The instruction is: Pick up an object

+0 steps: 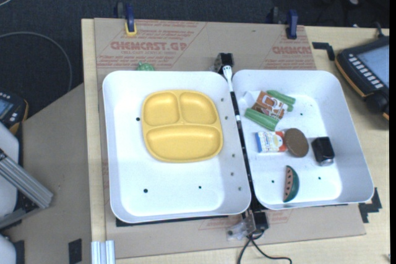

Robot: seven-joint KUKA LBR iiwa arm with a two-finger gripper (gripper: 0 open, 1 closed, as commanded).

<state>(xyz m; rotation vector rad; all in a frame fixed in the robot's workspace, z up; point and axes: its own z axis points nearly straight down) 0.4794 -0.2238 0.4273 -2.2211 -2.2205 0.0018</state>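
Since the task names no one object, any item in the right-hand shallow white plastic bin (pixel 357 185) qualifies. Entries run from the near edge back.

1. Toy watermelon slice, red flesh with green rind (pixel 289 184): near the front wall and apart from the rest. Risk: the thin curved form may skid aside under closing fingers, and the wall crowds a descent.
2. Small black boxy block (pixel 322 150): stands alone towards the right side. Judged the safest pick.
3. Flat brown oval disc (pixel 297 141): touching, or overlapping, item 4. Risk: it is too low to pinch, or the neighbour comes up with it.
4. Small white packet with red and blue print (pixel 269 142): lies flat. The risk is as for item 3.
5. Green stick-like cylinder (pixel 262 119): lies slantwise just beside item 6 and may roll.
6. Brown-and-white printed packet (pixel 270 104), with a short green piece (pixel 282 97) against its far edge. Risk: in this crowded cluster the fingers may land on two things at once.

Left-hand shallow white bin (pixel 117 195): holds a yellow three-compartment plastic plate (pixel 182 125), wide and flat, so a poor candidate.

Jaws: their state cannot be told from this view, nor can any object's position relative to them.

Beyond the bins: a brown printed cardboard sheet (pixel 161 40) held by two blue clamps (pixel 129 14).
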